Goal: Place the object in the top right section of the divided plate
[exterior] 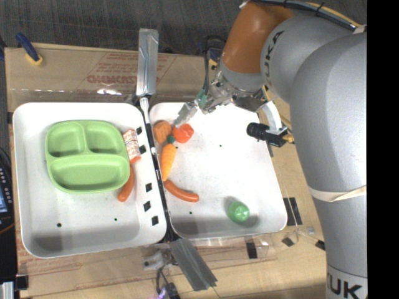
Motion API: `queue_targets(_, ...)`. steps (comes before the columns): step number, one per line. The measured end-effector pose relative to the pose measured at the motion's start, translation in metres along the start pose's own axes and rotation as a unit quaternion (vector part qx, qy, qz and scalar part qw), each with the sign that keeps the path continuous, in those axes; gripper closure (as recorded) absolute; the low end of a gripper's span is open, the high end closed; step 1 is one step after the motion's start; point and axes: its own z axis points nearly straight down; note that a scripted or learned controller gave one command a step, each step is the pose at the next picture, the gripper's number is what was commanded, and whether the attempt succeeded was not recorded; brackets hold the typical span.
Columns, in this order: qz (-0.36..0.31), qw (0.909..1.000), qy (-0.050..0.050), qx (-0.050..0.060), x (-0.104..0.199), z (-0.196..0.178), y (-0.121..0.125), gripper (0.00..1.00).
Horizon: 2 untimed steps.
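The green divided plate (pixel 87 156) lies in the left bin (pixel 37 229), with two small sections at its top and one wide section below. In the right bin (pixel 249 167), my gripper (pixel 186 113) hangs near the top left corner. It sits just above a small red item (pixel 182 133) and beside a brown rounded item (pixel 162 129); whether it touches either I cannot tell. An orange carrot (pixel 167 159) lies just below these, along the bin's left wall.
A sausage (pixel 182 193) and a green round item (pixel 238 212) lie lower in the right bin. In the left bin, a small labelled packet (pixel 131 144) and another sausage (pixel 126 189) rest against the plate's right edge. A metal bar (pixel 147 61) stands between the bins at the back.
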Motion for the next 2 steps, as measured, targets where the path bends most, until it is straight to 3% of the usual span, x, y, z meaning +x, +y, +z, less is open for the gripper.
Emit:
queue_targets(1,0.059,0.9983,0.001,0.002,-0.01,0.062,-0.005,0.0)
queue_targets(2,0.056,0.9985,0.001,0.002,-0.009,0.051,-0.004,1.0)
